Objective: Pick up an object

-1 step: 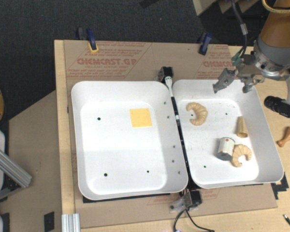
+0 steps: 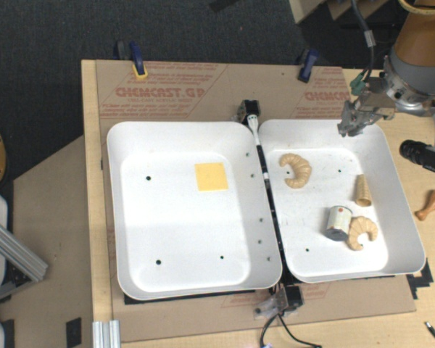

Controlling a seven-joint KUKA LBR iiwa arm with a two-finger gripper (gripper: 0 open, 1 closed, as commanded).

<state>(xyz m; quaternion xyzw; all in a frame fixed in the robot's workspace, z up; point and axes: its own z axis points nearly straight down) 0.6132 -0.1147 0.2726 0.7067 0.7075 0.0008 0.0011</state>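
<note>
Croissants, two of them tan and curled, lie in the right-hand shallow white bin (image 2: pixel 399 187): one toy pastry (image 2: pixel 296 170) near that bin's far left corner, the other (image 2: pixel 362 231) toward its near right corner. Touching the nearer croissant's left side is a small grey-and-white cylindrical can (image 2: pixel 338 222), tipped on its side. A tan ridged cone-shaped piece (image 2: pixel 362 190) rests just beyond that pair, close to the bin's right wall. In the left-hand shallow white bin (image 2: pixel 123 194), a flat yellow square tile (image 2: pixel 211 177) sits alone, a little toward the far side of the floor.

The two-finger gripper (image 2: pixel 350 122) hangs at the right bin's far edge, near its far right corner, well apart from every object, and nothing is seen between its fingers; whether they stand apart or together cannot be told. The grey arm with its orange band (image 2: pixel 419 42) reaches in from the right.

Both bins rest side by side on a brown cardboard sheet printed with red lettering (image 2: pixel 159 89), fixed along its far edge by two blue clamps (image 2: pixel 135 58).
</note>
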